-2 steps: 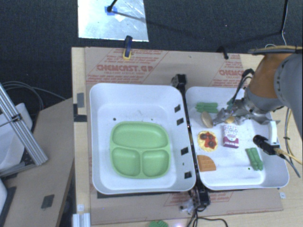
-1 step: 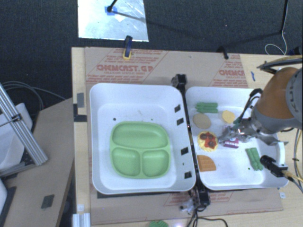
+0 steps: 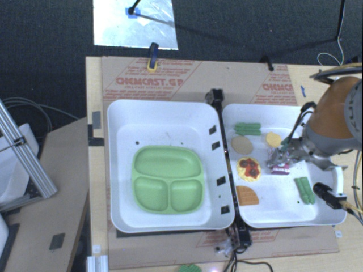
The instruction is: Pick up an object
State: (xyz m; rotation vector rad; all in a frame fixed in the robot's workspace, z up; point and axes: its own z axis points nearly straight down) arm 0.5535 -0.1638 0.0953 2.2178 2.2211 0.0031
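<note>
Gripper is low in the right bin, grip state I can't tell; I'm mid-approach, pizza just left, next close and lift.

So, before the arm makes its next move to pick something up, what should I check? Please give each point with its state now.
1. Claw is over the right bin: ok.
2. Claw is low among the food pieces, close to the pizza piece: ok.
3. An object sits between the claw's tips: cannot tell.
4. Green bean piece lies apart from the claw: ok.
5. Green tray lies flat in the left bin: ok.
</note>
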